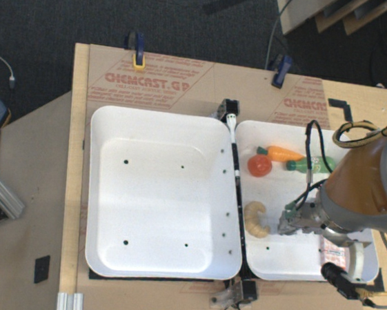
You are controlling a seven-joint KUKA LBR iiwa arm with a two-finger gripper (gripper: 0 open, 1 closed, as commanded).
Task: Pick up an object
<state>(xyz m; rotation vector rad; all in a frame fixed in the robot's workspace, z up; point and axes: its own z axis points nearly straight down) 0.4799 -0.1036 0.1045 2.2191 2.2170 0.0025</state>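
In the right bin (271, 267) lie a red tomato-like ball (259, 166), an orange carrot (282, 154), a green bottle-like thing (308, 166) and a tan croissant-shaped piece (256, 218). My gripper (291, 220) hangs low over the middle of this bin, just right of the tan piece and apart from it. The arm with its orange band (363, 178) covers the bin's right side. A small pink and white packet (334, 256) shows under the wrist.
The left bin (105, 196) lies beside the right one, parted by a black-studded rim (235, 183). Cables (313, 140) loop above the right bin. Blue clamps (282, 69) hold the cardboard bench's far edge.
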